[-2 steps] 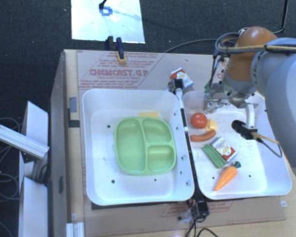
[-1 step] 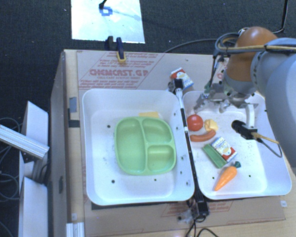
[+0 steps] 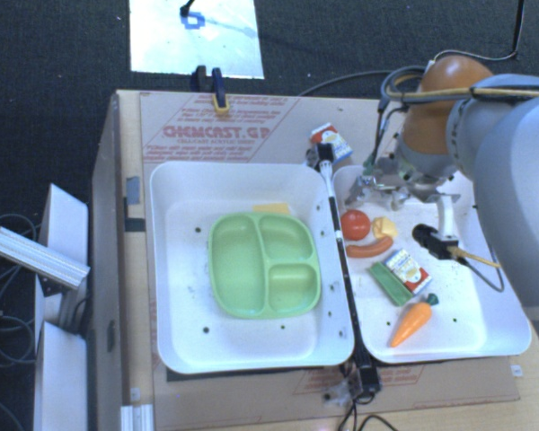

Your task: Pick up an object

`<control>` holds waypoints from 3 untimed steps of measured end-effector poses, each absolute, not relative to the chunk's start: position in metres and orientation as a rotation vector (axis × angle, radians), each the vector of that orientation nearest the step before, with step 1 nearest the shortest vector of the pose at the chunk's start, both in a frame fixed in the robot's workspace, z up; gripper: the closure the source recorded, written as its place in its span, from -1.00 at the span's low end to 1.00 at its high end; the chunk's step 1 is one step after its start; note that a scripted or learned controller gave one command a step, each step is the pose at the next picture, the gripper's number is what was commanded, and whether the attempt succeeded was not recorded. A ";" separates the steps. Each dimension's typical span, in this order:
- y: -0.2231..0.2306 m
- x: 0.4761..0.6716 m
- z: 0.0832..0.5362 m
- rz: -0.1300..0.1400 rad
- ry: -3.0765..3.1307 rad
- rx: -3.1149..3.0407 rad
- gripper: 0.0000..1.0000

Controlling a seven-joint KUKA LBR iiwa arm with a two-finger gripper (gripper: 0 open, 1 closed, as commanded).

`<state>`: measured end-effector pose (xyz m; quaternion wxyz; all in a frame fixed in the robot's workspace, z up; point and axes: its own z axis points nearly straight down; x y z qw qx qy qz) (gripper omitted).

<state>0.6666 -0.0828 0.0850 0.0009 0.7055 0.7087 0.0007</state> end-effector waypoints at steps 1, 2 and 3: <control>-0.084 0.669 0.085 0.003 2.225 2.214 -1.00; -0.084 0.670 0.097 0.005 2.226 2.210 1.00; -0.084 0.670 0.096 0.005 2.226 2.209 -1.00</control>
